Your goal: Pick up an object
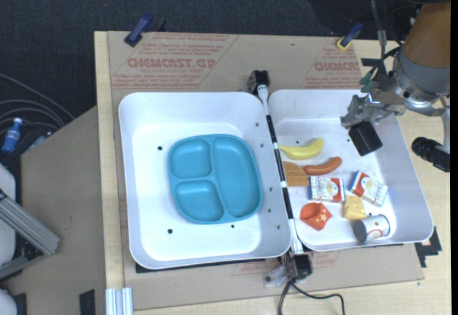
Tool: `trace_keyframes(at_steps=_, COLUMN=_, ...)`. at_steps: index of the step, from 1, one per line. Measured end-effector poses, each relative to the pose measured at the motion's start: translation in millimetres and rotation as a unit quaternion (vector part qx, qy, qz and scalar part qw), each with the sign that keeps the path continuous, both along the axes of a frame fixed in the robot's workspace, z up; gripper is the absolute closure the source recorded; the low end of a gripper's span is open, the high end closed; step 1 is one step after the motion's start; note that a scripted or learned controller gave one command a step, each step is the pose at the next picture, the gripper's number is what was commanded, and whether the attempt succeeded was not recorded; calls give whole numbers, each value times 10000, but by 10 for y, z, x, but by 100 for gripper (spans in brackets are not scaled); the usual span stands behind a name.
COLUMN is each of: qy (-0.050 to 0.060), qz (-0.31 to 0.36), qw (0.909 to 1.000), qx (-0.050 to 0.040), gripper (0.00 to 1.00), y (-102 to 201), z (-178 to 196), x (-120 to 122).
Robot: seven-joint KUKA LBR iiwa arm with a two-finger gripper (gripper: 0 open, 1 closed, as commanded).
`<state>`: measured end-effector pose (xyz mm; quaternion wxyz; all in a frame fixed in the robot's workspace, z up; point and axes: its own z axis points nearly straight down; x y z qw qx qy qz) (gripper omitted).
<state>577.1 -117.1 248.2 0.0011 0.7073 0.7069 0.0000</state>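
Camera view: banana [301, 149] lies just left of, below claw [363, 136].

robot lab, bench [107, 163] (cables [28, 102]), clamps [139, 29]

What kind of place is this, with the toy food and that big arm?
Probably a robotics lab test bench: a robot arm reaches over two white bins, toy food like a banana fills one, and loose cables lie nearby.

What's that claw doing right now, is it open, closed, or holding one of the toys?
Claw: hangs above the right bin, up beyond the banana. Nothing is visibly in it; open or closed cannot be told from this angle.
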Motion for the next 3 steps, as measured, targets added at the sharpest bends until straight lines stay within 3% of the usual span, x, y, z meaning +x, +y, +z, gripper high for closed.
trace_keyframes(at_steps=2, qy=23, qz=6, qw=10000, qx=14, gripper=100, y=623, z=115, x=-383)
trace_keyframes(at_steps=3, qy=1, qz=0, qw=10000, qx=-1, gripper=100, y=-2, z=43, x=-232)
